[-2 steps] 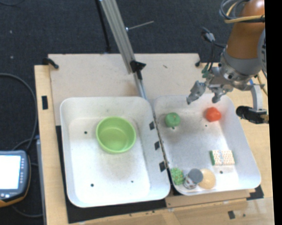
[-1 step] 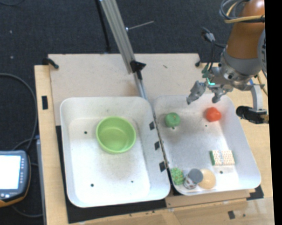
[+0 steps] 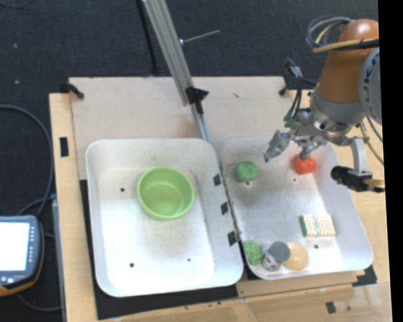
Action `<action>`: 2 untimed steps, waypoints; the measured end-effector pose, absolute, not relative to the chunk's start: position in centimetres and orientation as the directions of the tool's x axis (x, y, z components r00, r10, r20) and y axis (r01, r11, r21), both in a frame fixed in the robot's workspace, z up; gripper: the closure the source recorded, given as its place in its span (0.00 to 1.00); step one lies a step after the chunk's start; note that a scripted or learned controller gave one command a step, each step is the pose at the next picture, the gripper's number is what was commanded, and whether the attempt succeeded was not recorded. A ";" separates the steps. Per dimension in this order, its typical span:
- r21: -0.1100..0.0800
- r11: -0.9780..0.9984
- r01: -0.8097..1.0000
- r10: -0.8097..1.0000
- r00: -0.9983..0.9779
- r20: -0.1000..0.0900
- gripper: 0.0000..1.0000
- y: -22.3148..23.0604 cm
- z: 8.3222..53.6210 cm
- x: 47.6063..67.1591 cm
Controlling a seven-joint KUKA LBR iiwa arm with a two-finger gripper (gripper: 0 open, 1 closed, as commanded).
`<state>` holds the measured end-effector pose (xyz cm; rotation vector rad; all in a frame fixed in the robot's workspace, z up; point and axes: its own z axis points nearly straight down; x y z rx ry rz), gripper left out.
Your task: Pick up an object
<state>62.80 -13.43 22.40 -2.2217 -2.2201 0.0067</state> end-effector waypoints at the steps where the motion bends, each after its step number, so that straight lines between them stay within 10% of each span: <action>1: -0.004 -0.001 1.000 1.000 0.001 -0.002 0.00 -14.1 17.5 63.5; 2: 0.004 -0.002 1.000 1.000 0.002 -0.003 0.00 -14.4 13.0 64.6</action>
